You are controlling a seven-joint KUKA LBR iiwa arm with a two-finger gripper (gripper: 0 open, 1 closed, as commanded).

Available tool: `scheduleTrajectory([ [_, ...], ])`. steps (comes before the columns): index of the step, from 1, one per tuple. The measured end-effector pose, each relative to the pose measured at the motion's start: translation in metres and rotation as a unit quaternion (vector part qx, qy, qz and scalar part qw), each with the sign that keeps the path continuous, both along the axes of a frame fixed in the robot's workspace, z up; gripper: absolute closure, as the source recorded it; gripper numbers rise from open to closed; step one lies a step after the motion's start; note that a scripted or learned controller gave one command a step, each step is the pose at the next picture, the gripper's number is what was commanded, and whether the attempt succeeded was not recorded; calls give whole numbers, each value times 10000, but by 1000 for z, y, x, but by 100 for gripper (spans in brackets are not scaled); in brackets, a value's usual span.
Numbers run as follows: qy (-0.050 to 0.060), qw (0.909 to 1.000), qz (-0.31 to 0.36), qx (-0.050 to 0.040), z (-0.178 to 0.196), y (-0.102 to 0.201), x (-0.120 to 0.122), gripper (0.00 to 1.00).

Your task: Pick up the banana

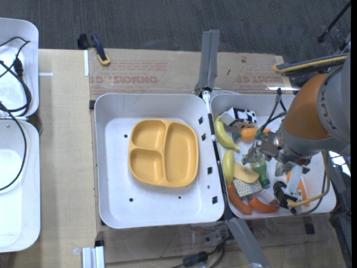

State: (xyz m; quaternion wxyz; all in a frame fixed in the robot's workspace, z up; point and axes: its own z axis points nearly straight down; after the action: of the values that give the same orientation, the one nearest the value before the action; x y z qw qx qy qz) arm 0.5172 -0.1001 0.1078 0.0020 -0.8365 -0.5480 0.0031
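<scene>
The banana (225, 135) is yellow-green and curved. It lies against the left wall of the right bin (329, 201), near the back. My gripper (254, 153) hangs over the middle of that bin, a short way right of and nearer than the banana, above a heap of toy food. The grey arm with its orange band (305, 116) covers the bin's right half. Nothing can be made out in the gripper.
A yellow divided plate (164, 152) lies in the left bin (109, 205). Around the gripper lie a yellow-green fruit (228, 165), a pale cheese wedge (244, 173), a green piece (262, 175), red-orange vegetables (248, 204), an orange piece (249, 132) and a black-and-white item (243, 115).
</scene>
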Motion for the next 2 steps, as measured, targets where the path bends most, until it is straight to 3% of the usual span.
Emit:
scheduleTrajectory([
  [1,13,10000,-15,0,8,-1,0,100],
  [2,14,10000,-16,0,8,-1,0,0],
])
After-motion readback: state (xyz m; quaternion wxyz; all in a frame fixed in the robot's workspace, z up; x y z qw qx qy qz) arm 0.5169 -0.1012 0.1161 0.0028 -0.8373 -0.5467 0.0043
